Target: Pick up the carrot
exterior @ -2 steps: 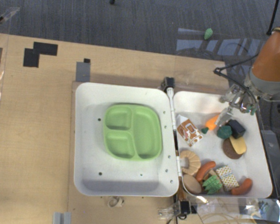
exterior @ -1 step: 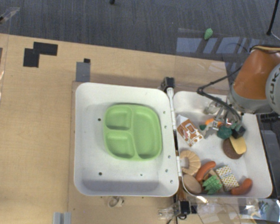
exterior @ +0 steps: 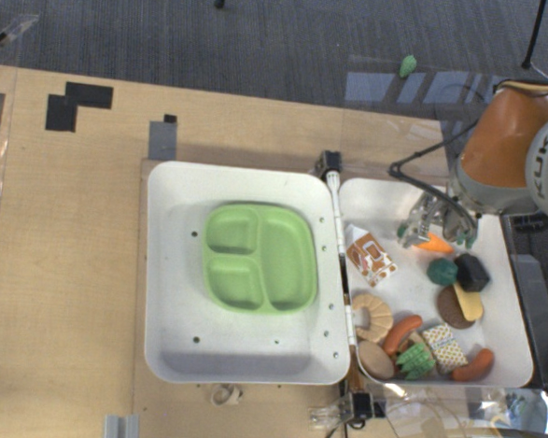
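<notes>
One small orange carrot point(exterior: 435, 242) is seen in the camera view, lying in the right-hand white bin point(exterior: 521, 306) near its upper edge, directly under the gripper point(exterior: 432, 229). The jaws appear to straddle it, though whether they are closed on it cannot be told. A light, rigid, smooth toy piece is judged likely; its thicker middle would best be taken across the width, since the tapered end may slip.
</notes>
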